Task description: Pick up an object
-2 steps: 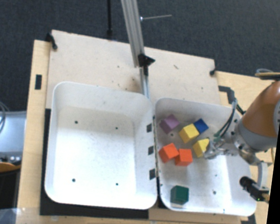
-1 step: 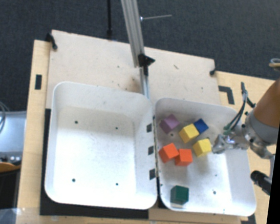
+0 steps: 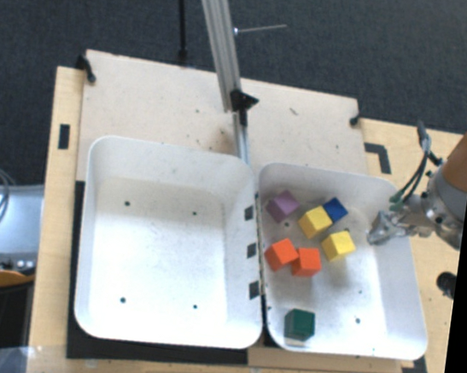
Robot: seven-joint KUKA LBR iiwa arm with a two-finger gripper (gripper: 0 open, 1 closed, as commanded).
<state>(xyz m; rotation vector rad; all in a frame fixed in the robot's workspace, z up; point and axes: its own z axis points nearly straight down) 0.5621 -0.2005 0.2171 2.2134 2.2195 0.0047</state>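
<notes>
- Pincer (image 3: 380,231) over right bin's (image 3: 394,329) right wall, near yellow cube (image 3: 339,244); nothing between the tips (gap too blurred to judge).
- Clustered in that bin's far left: purple cube (image 3: 282,205), blue cube (image 3: 334,210), second yellow cube (image 3: 315,222), two orange cubes (image 3: 282,254) touching.
- Green cube (image 3: 299,324) alone at near rim.
- Left bin (image 3: 110,207) alongside on bench (image 3: 159,102).

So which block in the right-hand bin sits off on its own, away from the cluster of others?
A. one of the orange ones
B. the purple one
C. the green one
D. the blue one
C: the green block lies alone near the right bin's front edge, while the purple block, blue block, two yellow blocks and two orange blocks bunch together farther back.
</notes>
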